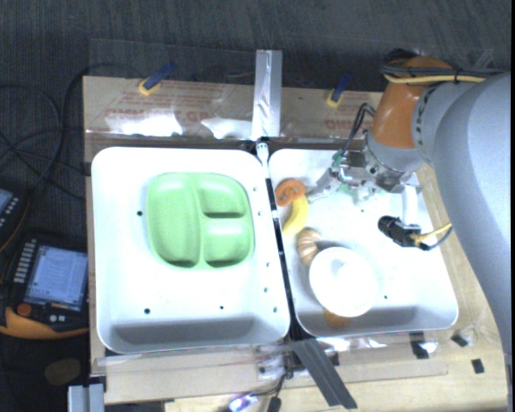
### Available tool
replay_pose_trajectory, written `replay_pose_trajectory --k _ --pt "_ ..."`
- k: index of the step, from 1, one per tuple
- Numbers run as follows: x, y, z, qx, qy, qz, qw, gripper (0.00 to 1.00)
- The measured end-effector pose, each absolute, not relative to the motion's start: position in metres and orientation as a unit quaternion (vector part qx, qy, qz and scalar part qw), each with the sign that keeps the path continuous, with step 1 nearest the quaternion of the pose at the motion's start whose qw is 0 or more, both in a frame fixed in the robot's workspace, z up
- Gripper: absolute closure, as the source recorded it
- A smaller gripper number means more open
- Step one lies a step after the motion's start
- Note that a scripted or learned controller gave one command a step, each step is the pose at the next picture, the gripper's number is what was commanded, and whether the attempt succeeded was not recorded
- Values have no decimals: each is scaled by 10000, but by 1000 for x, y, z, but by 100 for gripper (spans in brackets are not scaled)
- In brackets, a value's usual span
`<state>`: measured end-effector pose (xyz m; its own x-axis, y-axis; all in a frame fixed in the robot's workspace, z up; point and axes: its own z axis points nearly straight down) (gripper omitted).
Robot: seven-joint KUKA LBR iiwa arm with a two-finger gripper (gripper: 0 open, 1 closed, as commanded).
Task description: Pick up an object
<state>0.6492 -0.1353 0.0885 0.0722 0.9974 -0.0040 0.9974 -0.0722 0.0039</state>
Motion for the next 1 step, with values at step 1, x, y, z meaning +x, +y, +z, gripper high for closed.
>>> replay_pose_trajectory --k 1 --pt "644 -132 89 7092 7050 -5 58 0"
